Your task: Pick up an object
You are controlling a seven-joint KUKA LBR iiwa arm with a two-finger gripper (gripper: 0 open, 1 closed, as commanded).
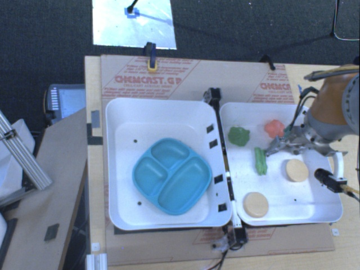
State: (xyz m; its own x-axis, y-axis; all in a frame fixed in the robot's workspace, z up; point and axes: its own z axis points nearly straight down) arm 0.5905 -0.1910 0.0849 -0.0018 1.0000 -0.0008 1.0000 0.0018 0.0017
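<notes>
Camera view: gripper (279, 145), grip state impossible to tell, hovers in right bin (332, 210), pink item (274, 128) at its 12 o'clock, green stick (260, 161) at 7.

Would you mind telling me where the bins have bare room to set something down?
Left bin: bare floor behind the blue tray. Right bin: bare along the front, right of the front tan disc. Crowded behind, around the gripper, green stick and pink piece.
</notes>
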